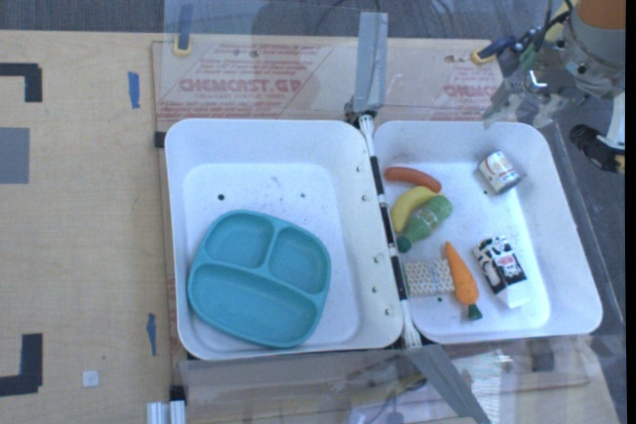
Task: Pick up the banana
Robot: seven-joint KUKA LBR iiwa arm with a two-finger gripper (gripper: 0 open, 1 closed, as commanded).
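Observation:
The banana (409,206) is small and yellow. It lies in the right bin (566,213) near the divider, touching a green fruit (429,218) on its right and just below a reddish sausage (412,178). My gripper (521,102) hangs above the right bin's far edge, up and to the right of the banana and well apart from it. Nothing shows in the gripper.
The right bin also holds a tin can (500,172), a carrot (460,275), a small milk carton (500,268) and a speckled sponge (427,278). A teal divided plate (260,278) lies in the left bin (199,164). Cables trail behind the bins.

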